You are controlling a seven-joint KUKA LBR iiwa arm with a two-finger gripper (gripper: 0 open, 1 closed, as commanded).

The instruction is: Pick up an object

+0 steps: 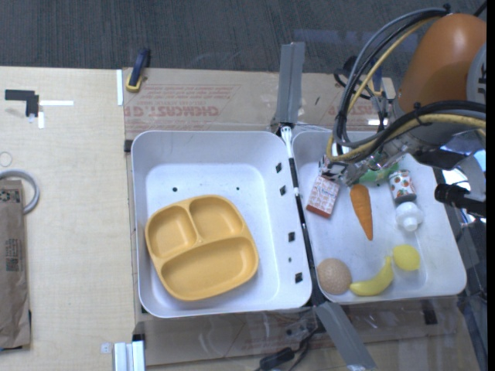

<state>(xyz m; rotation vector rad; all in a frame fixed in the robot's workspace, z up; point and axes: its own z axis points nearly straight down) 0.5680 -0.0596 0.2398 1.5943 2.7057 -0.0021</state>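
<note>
- Camera view: the grey arm with its orange band [448, 49] enters from the right over the right shallow white bin [445, 284]; black and yellow cables cover the wrist, and the two-finger gripper [357, 168] is a dark cluttered mass near the bin's back edge, so I cannot tell its state.
- A green item [384, 174] just beside the gripper is mostly hidden under the cables.
- Count: two bins; the left white bin [147, 207] holds one yellow three-compartment plastic plate [201, 246].
- In the right bin, one each: a red-and-white small carton [322, 197], just left of the gripper; an orange carrot [362, 211], just below it, long axis running away from the gripper, tip pointing toward the front; a white bottle with printed label [404, 199]; a yellow lemon [407, 258]; a yellow banana [373, 280]; a tan egg-shaped ball [334, 275], farthest away at the front.
</note>
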